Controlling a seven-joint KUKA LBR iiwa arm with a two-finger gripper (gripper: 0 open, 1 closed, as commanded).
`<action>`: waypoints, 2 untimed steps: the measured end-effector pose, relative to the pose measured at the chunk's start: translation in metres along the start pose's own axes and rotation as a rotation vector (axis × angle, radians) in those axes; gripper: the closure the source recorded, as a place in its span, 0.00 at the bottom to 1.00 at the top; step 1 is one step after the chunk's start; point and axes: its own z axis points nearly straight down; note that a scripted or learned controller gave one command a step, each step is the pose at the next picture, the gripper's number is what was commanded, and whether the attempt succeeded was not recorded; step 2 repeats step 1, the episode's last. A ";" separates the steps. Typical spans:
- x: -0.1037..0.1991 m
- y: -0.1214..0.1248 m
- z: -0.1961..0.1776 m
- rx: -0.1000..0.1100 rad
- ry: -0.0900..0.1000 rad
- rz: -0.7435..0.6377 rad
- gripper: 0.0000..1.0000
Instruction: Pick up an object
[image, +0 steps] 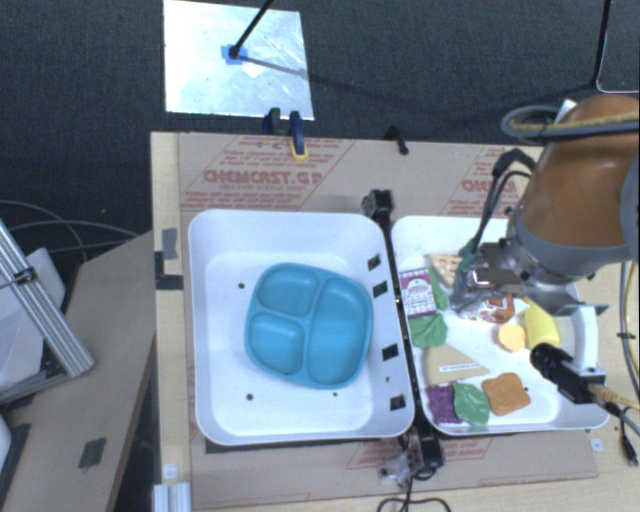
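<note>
White bins sit side by side on the bench. In the left bin (215, 300) lies a blue plate (306, 323) with four compartments. The right bin (420, 232) holds a scatter of small things: a carton (417, 290) with a red and white label, a green leaf (429, 329), a yellow piece (541, 325), a round orange piece (511, 337), a brown toast-like slab (506, 393), a green lump (471, 402) and a purple piece (441, 402). The gripper (472, 283) is low over the right bin's middle, just right of the carton; how it stands and whether it grasps anything I cannot tell.
</note>
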 end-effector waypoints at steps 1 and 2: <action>0.104 0.003 -0.008 0.010 0.007 -0.020 1.00; 0.104 0.003 -0.008 0.010 0.007 -0.020 1.00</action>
